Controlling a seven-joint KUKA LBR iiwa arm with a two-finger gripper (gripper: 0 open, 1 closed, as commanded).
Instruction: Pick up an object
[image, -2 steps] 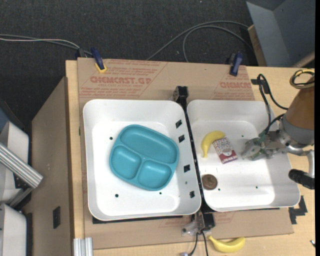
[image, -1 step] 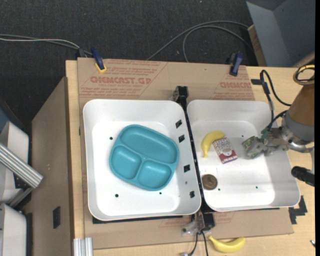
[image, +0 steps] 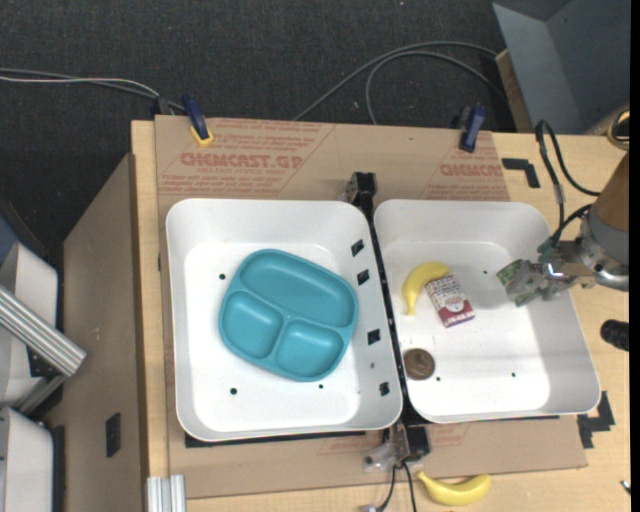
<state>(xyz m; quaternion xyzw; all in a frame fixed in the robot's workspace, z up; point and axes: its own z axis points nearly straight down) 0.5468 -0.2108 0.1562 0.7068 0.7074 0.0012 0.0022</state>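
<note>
Cardboard-topped desk (image: 300, 140) (dark carpet behind) bearing 2 white bins (image: 190, 300); gripper (image: 522, 280), grip state indiscernible, beside banana (image: 422, 283).

you have two shallow white bins side by side, the left bin (image: 190, 300) touching the right bin (image: 560, 370) along a seam with small black clips (image: 361, 186) at its far end. both sit on a cardboard sheet (image: 250, 150) printed with red lettering. a blue clamp (image: 196, 120) grips the sheet's far edge on the left, and a second blue clamp (image: 471, 127) on the right. beyond that you'll see dark carpet (image: 300, 40) with grey cables (image: 420, 60) looping over it. a silver metal rail (image: 35, 330) lies slanted at the left edge. a stray banana (image: 457, 488) lies outside the bins at the near edge of the cardboard.
</note>
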